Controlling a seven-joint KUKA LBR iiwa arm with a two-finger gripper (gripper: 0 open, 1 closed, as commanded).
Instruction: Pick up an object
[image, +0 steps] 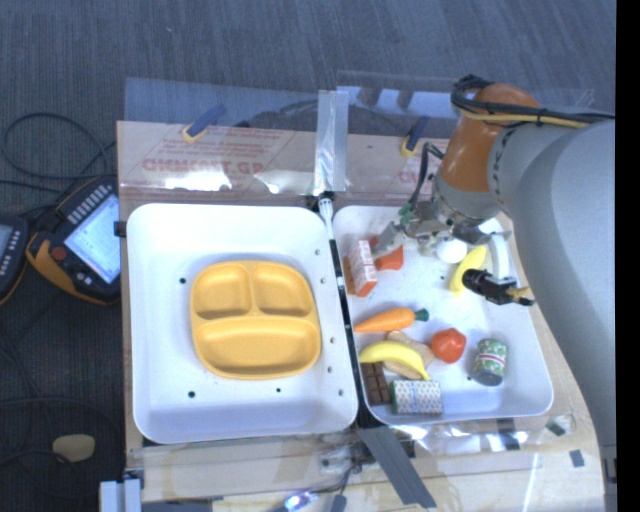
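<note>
The tool (425, 225) is seen low over the far end of the right bin (530, 385); whether it is released or clenched cannot be told. Just to its left lies a small red piece (390, 258), beside a carton (360, 270). It is judged light, stiff and somewhat slippery, best taken across its narrow sides. A carrot (385, 320) lies nearer.

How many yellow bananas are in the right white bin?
2. One yellow banana lies near the front of the right white bin, below the orange carrot. Another lies by the arm; more may be hidden beneath it.
</note>
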